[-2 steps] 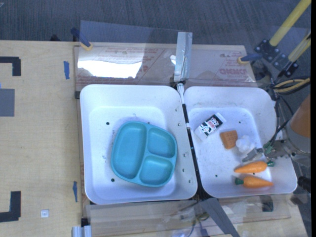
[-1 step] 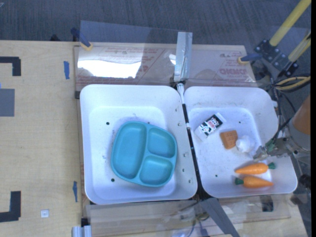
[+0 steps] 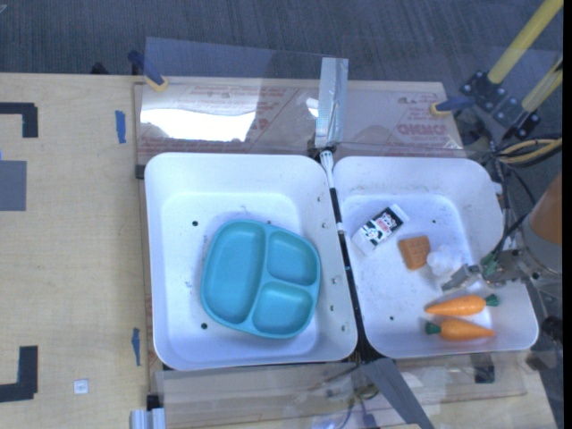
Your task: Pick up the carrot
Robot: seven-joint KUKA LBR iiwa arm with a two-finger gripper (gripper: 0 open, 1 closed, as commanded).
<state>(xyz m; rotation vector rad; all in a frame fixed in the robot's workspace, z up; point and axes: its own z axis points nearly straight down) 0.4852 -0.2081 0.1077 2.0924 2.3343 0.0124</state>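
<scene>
Two orange carrots (image 3: 458, 307) (image 3: 463, 330) are seen near the right white bin's (image 3: 375, 329) front, the gripper (image 3: 466, 276) just above them; a turquoise divided plate (image 3: 259, 278) lies in the left bin (image 3: 170, 239).

Left bin (image 3: 170, 239): white. Divided plate (image 3: 260, 278): turquoise, plain. Right bin (image 3: 393, 329): white. Two carrots, upper (image 3: 458, 307) and lower (image 3: 463, 330): orange with green stem ends. Small carton (image 3: 379, 228): white with black patches. Cracker-like square (image 3: 414, 252): orange-brown. Small lump (image 3: 441, 262): white. Desk (image 3: 67, 257): pale wood, with black corner marks and blue tape strips.
</scene>
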